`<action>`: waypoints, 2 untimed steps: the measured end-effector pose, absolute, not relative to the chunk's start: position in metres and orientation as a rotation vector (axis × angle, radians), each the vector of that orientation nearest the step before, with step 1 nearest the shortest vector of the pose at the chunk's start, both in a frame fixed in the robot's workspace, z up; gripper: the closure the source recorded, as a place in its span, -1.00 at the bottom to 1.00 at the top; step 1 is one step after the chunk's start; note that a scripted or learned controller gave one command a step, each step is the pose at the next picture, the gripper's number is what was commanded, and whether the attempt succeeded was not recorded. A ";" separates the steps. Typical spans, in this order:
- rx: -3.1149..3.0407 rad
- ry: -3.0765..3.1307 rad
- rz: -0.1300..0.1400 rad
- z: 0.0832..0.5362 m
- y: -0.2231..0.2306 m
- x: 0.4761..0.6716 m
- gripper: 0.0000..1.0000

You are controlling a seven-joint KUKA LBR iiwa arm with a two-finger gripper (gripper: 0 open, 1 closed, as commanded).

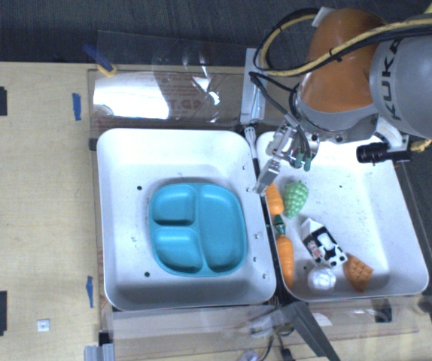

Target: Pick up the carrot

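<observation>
Nearest the cam, low in the right bin: a pale roundish lump, a tan waffle-looking piece and a black-and-white toy, all bunched near the front wall.

Carrot lies along that bin's left wall, orange, pointing roughly front-to-back. A second orange piece sits just behind it w/ a bit of green between; can't tell if it's one long carrot or two items. A green knobbly thing is just beside that upper piece, on its right.

My gripper hangs over the back-left corner of the right bin, close to the divider btwn bins. One finger angles down twd the upper orange piece, tip near it but I see nothing between my fingers. Spread or pressed together? Can't tell from this angle; wrist and cables block it.

Left bin has a blue divided plate, not my concern.

Step, as I judge it: approach, pre-grasp. Nothing picked yet.

Next move prob needs: shift fwd along the left wall, line my fingers across the carrot's width, drop down. Wall is tight against it, so one finger must slip btwn carrot and wall, easy to clip the rim or nudge the green thing.
</observation>
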State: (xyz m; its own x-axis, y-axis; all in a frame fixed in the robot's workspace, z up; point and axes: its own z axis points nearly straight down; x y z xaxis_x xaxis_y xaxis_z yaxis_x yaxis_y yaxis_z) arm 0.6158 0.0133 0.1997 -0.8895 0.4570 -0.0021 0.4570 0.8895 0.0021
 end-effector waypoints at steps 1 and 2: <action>1.221 2.884 0.005 0.310 -0.008 0.650 -1.00; 1.106 2.945 -0.002 0.182 0.014 0.601 -1.00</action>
